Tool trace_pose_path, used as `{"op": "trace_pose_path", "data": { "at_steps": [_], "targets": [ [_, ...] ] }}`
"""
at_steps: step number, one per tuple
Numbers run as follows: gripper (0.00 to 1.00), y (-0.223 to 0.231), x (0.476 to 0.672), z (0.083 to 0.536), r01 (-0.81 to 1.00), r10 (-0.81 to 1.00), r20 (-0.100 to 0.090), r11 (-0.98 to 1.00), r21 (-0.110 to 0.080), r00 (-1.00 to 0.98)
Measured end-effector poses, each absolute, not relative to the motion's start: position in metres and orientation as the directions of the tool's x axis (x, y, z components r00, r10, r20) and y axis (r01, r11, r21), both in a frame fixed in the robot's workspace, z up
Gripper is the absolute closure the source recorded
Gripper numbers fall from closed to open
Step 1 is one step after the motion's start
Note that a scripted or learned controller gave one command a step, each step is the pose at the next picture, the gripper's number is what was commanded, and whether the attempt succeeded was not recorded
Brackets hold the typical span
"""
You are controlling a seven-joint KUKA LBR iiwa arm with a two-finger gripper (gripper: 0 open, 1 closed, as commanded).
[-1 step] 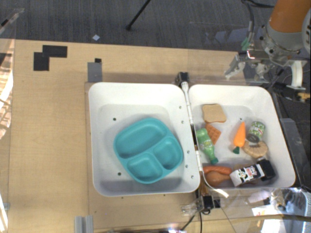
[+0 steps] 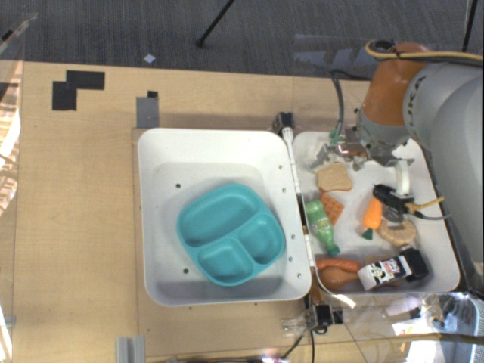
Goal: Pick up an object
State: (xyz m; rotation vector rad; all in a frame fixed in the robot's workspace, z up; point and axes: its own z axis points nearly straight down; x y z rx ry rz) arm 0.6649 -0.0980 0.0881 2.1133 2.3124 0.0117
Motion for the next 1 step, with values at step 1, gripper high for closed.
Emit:
{"op": "trace_pose_path", "data": {
  "at_steps": [1],
  "targets": [
    [0.0,-0.1228,0.5841,0.0882,0.985,0.985,-0.002,0.172,0.005,-0.172]
  ]
}}
